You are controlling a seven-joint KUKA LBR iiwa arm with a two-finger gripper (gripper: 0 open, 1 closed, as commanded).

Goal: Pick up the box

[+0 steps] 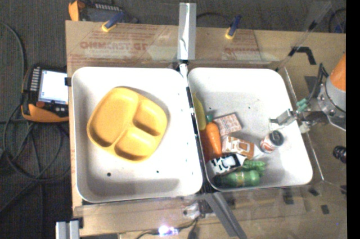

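The hand point(288, 116) is hanging over the right edge of the right white plastic bin point(242, 83), near that bin's right wall. Whether it is apart or together I cannot tell from this angle, and nothing is showing inside it.

The task's thing, I am judging, is the small flat cardboard box w/ brown-pink print point(228, 122). It is lying flat on the bin floor, approx. in the middle of the right bin, just beside the orange plastic carrot point(212, 140) on its left. An orange-white small carton point(239, 147) is lying just below it, maybe touching, and a black-white packet point(227, 163) is further down, next to a green plastic vegetable point(243, 177). A small round red-white container point(270, 143) is sitting between the hand and the boxes.

Handling, as a judgement: the box is probably light and stiff, but thin card is denting easily, and the printed faces are looking smooth, so slipping is possible. Taking it across the two short, free edges (upper and right side) seems best, since the carrot and carton are crowding the other sides.

The left white bin point(81, 176) is carrying a yellow divided plastic tray point(128, 122).
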